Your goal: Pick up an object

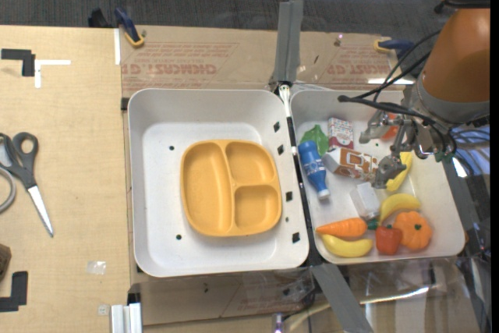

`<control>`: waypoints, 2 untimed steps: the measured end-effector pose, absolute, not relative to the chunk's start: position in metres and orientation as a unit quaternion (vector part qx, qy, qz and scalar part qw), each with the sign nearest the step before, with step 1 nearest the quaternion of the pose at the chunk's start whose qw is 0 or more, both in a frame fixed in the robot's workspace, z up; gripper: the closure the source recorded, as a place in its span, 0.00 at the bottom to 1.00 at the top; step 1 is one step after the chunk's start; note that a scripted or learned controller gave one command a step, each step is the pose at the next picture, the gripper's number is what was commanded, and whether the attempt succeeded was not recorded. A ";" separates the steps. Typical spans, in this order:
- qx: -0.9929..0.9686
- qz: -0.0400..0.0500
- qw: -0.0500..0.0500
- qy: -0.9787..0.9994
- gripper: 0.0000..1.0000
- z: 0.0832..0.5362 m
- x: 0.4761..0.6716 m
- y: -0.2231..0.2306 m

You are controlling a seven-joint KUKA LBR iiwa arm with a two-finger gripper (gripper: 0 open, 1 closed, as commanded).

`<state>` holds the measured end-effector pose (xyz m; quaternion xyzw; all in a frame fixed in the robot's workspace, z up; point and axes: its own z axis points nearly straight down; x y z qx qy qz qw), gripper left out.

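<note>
Flanking two white bins (140, 168), scissors (30, 175) lie on the wooden bench (62, 246); jaws' (390, 160) opening unclear.

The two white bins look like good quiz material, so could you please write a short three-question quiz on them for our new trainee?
1. True or false: the yellow divided plate lies in the left bin.
2. Which lies nearest the right bin's front wall? A) blue bottle B) carrot C) yellow banana
3. Fill in: the gripper hangs over the ____ bin.

Key: 1 true; 2 C; 3 right.
</note>
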<state>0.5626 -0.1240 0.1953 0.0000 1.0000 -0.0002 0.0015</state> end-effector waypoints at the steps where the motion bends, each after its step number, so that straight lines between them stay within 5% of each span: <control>1: -0.004 -0.003 0.011 1.000 0.00 0.105 0.484 -0.162; 2: 0.004 -0.005 0.014 1.000 0.00 0.103 0.509 -0.103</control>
